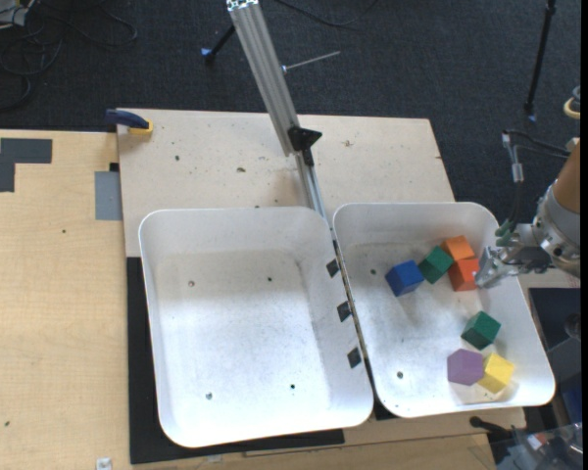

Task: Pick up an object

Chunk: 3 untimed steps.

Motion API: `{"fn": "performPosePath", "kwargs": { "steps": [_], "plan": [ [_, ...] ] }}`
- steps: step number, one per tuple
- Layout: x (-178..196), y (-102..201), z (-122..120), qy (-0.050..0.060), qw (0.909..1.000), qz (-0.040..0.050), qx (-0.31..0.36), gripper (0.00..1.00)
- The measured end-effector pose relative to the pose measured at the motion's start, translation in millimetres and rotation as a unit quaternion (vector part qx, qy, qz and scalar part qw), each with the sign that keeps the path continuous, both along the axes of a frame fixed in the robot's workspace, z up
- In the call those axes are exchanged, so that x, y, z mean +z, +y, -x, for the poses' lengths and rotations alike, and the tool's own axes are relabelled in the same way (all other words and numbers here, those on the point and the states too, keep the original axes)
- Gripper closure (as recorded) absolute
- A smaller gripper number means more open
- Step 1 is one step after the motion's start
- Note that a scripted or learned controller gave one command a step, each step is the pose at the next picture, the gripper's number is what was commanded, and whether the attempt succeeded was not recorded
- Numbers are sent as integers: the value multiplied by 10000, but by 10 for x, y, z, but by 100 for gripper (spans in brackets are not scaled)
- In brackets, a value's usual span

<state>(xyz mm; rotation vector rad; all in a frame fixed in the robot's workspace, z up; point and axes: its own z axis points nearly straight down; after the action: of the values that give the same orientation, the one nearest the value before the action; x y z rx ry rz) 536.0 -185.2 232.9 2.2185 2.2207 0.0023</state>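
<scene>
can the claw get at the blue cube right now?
Probably yes. The blue cube lies open from above, but the claw hangs at the right bin's far side, with the orange block and a green cube between them, so it likely must come over them.

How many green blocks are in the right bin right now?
2. One green block sits between the blue block and the orange block; the other green block lies nearer the front, above the purple block. The pincer could hide another.
</scene>
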Motion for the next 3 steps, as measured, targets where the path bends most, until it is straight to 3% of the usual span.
{"fn": "performPosePath", "kwargs": {
  "steps": [1,3],
  "plan": [
    [383,-9,-7,3,10000,0,2,100],
    [47,1083,39,39,10000,-20,14,100]
  ]
}}
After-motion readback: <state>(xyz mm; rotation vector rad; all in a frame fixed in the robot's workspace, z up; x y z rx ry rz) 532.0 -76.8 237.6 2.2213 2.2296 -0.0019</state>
